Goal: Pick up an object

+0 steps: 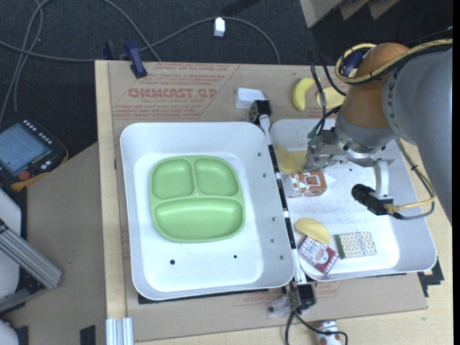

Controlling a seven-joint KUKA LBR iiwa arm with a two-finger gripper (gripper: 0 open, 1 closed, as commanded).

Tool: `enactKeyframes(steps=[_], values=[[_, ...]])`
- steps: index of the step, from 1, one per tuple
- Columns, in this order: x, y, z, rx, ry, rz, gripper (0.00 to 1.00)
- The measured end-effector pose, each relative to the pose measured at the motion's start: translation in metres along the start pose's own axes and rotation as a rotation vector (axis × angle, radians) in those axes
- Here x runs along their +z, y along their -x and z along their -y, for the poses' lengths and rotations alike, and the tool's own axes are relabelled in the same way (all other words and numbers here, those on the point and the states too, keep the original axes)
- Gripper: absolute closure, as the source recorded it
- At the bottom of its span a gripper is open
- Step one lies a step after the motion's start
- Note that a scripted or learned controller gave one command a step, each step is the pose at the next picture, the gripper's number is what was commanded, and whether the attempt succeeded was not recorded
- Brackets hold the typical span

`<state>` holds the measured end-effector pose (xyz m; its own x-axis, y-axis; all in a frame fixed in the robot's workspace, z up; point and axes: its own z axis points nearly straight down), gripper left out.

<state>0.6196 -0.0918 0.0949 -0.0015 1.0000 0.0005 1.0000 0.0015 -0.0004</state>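
Over the right bin: the gripper hangs low near the bin's far-left corner, with the grey arm and its orange band reaching in from the right.
Tool state: cannot tell; the wrist body hides the tips from this angle, and nothing can be seen held.
Likely target: the small orange-and-white packet lies flat on the bin floor just beside and below the gripper, so it reads as the object being gone for; a pale yellow piece sits just behind it against the dividing wall.
Packet axis: roughly squarish, its slightly longer side runs left to right across the view, tilted a little; no clear front end.
Why the arm sits so: judged from the pose, it comes straight down from above because the bin wall and divider leave no room for a side approach.
Other candidates: a yellow banana-shaped toy lies nearer the camera, long axis slanting from upper left to lower right; a red-and-white packet touches it below; a green patterned card lies just to the right.
Right bin: shallow, white, holding all of these loose items.
Left bin: holds a green divided plate, well apart from the gripper.
Outside the bins: a second yellow banana shape rests on the board behind the right bin.
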Motion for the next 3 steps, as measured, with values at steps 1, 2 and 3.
enactKeyframes(steps=[1, 2, 3], values=[[-0.090, -0.048, 0.025, 0.000, 0.002, 0.000, 1.00], [-0.090, -0.048, 0.025, 0.001, 0.001, 0.000, 0.00], [-0.090, -0.005, -0.005, 0.002, 0.003, 0.002, 0.00]])
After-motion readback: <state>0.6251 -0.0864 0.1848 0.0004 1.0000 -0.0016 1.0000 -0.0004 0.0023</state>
